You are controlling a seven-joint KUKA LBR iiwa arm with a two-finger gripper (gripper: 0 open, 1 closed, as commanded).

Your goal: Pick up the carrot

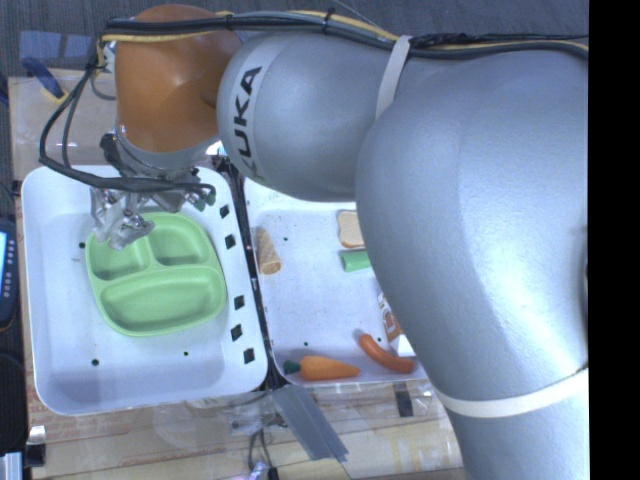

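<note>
Gripper [122, 230] positioned over upper-left compartment of green divided plate [160, 303] in left bin [60, 368]; finger opening cannot be told, apparently nothing held. Carrot [325, 369] well apart, right bin [300, 298], near edge, beside sausage [385, 354].

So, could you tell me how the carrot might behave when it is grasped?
The carrot looks rigid and molded, so probably stiff and light. Its rounded, tapered body could roll or slip from a pinch. It lies near the right bin's front wall, likely cramping access.
</note>
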